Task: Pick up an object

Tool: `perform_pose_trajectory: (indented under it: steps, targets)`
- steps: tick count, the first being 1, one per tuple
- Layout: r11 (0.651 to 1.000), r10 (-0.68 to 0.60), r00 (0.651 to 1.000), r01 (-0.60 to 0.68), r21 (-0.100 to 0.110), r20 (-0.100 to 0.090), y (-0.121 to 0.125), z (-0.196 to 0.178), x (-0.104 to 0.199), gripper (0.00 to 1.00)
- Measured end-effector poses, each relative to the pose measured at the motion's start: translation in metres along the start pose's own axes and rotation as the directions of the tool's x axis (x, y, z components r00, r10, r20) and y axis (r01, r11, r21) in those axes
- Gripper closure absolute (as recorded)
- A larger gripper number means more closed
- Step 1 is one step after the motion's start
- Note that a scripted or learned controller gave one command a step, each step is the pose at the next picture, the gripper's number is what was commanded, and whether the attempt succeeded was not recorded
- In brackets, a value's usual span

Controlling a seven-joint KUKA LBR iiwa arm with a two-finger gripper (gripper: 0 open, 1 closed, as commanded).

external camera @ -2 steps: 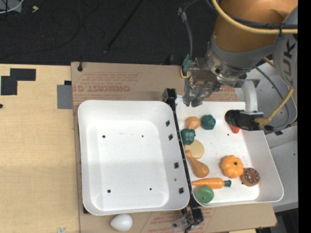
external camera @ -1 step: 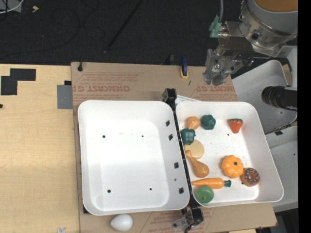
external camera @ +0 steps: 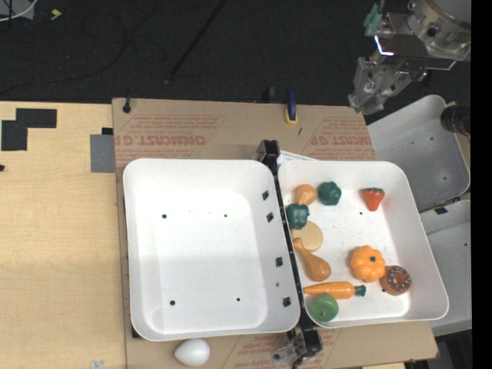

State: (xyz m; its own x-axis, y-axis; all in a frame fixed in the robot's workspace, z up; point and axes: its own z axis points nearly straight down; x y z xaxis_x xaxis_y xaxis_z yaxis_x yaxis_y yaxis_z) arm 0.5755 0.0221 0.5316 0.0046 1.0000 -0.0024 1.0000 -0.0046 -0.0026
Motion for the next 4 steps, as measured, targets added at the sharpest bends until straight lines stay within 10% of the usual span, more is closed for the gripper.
perform_pose_trajectory:
  steps: [1,2,4]
  targets:
    - [1.0,0.002,1.0,-0.002,0.007,0.0,0.042,0.061,-0.073,1.0]
    - [1.0,-0.006,1.0,0.006,0.019,-0.004,0.037,0.25,-0.039,1.0]
    - [1.0,-0.008,1.0,0.008,-0.013,-0.003,0.042,-0.015,-0.002,1.0]
